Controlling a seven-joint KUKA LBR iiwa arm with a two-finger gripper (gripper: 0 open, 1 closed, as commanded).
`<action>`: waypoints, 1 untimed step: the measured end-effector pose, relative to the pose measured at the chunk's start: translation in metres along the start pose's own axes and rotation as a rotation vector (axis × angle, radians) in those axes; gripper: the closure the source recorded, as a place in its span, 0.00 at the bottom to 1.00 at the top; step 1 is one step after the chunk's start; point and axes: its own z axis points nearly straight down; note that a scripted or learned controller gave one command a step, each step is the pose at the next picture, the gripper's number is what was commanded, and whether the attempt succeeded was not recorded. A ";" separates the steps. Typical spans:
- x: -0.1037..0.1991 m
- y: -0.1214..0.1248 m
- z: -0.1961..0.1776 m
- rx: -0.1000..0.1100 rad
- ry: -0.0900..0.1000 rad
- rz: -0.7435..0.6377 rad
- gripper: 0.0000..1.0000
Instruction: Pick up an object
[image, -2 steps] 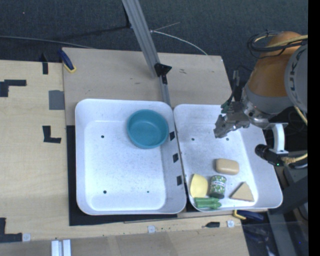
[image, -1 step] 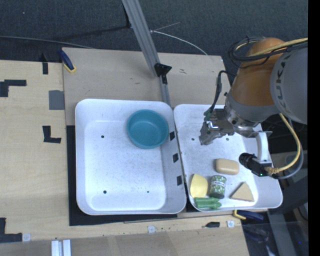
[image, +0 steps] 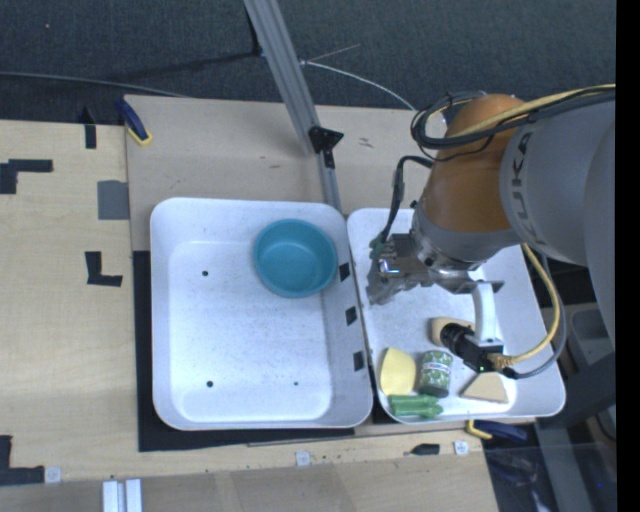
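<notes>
We see the grey arm (image: 560, 150) coming in from the right, its orange band above the right bin (image: 455, 410). The gripper (image: 385, 285) hangs over the left part of this bin, close to the wall between the two bins; whether it is open or closed we cannot tell. On the grey arm a few dark letters show, but we cannot read them.

At the near end of the right bin lie a yellow wedge (image: 397, 372), a small green can (image: 436, 372), a green bean-like piece (image: 414, 405) and a pale wedge (image: 488, 388). The can's label is too small to read. A blue bowl (image: 294, 258) stands upright in the left bin (image: 200, 400), at its far right corner.
</notes>
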 end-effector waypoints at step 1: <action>0.047 -0.015 -0.008 -0.002 0.000 -0.002 1.00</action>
